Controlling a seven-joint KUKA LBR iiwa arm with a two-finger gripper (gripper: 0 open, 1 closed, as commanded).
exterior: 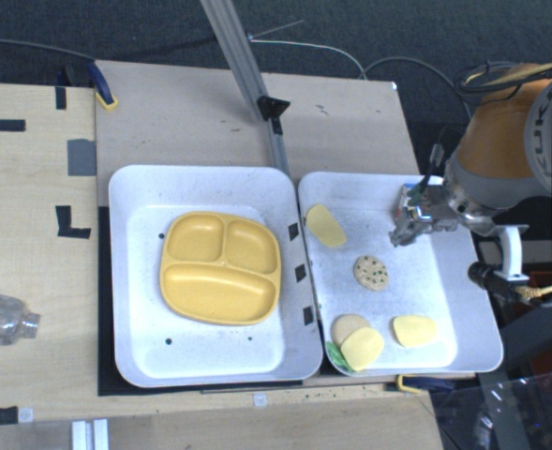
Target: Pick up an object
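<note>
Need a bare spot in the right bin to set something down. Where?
Right bin: bare floor between the yellow piece at its left wall and the gripper, above the cookie. Crowded along the front: tan and yellow pieces, another yellow piece.

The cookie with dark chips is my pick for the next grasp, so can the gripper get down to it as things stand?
Probably yes: the cookie lies alone on bare bin floor, the gripper hovering just up-right.

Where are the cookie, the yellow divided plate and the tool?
cookie (371,272): camera view, middle of its top.
yellow divided plate (221,267): camera view, central ridge.
tool (405,230): camera view, between its fingertips.
</note>
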